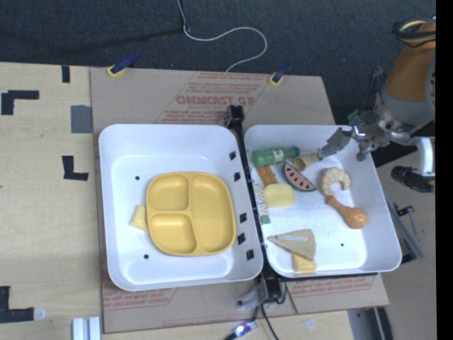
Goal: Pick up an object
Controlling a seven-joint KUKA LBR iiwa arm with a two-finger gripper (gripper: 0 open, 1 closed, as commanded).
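While the gripper [352,142] hangs at the far right rim of the right bin [375,257], I judge the step in hand to be the approach to a grasp, with nothing yet taken. Its two fingers stand apart, one reaching left toward the toys and one shorter at the right, and I see nothing between them. For a clean pick I would choose the piece with the most bare floor around it: the drumstick [345,211] lies by itself toward the right wall, just below the croissant [335,179], so I would come straight down over its thin shank, fingers set across it, and close only when low enough to catch it. I would avoid the crowded left side, where the green bottle [275,156], the watermelon slice [299,176], the carrot [267,176] and the yellow block [279,195] sit close together against the divider; a descent there risks nudging neighbours or pinching two at once. My count for the right bin: one bottle, one watermelon slice, one carrot, one yellow block, one croissant, one drumstick, one sandwich wedge [296,241] and one cheese piece [305,263] touching it. My count for the left bin [120,144]: one yellow divided plate [191,213] with three compartments, and one pale yellow wedge [139,217] tucked at its left edge.
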